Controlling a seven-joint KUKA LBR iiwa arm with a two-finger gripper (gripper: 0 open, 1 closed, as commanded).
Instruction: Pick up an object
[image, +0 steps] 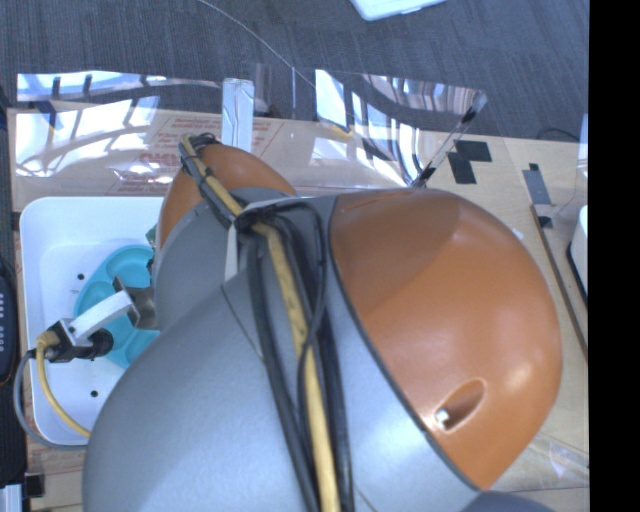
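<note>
Found in the left white bin (40, 230), toward its right edge: teal object (110, 272), partly covered by the grey arm (200, 400). Positioned just above that object: gripper (137, 306), largely hidden under the arm. Cannot tell whether spread or pressed together, nor whether touching the object

Nothing here can be read for certain. Faint reddish print (160, 152) stands in a few lines on the pale bench (495, 195) just behind the white bin (40, 225), under bright glare. It is too blurred to make out any word, number or brand.
</note>
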